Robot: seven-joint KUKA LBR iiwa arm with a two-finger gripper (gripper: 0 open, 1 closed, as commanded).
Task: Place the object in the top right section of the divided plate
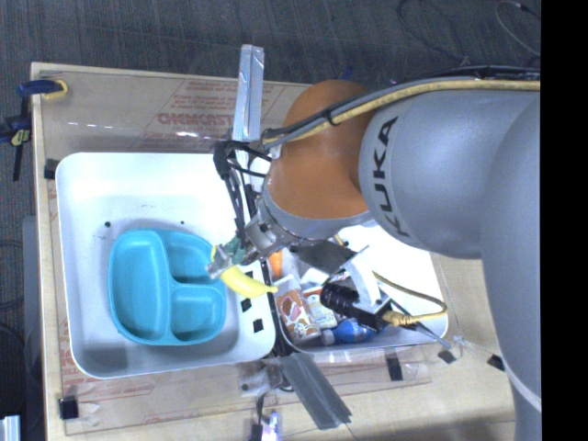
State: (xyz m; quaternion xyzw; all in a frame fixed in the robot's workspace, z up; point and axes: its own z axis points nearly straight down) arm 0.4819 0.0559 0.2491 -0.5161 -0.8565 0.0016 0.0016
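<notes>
Blue plastic forms the divided plate (165, 288), which is lying in the left white bin (92, 191). The gripper (231, 255) is hanging at the plate's right edge, over the rim between the two bins. A yellow banana (246, 283) is sitting directly below the fingertips, touching the plate's right rim; whether the gripper is clasping it cannot be told. The right bin (418, 324) is holding a snack packet (303, 312) and a blue bottle (354, 332). The grey arm (441, 163) is covering most of that bin.
</notes>
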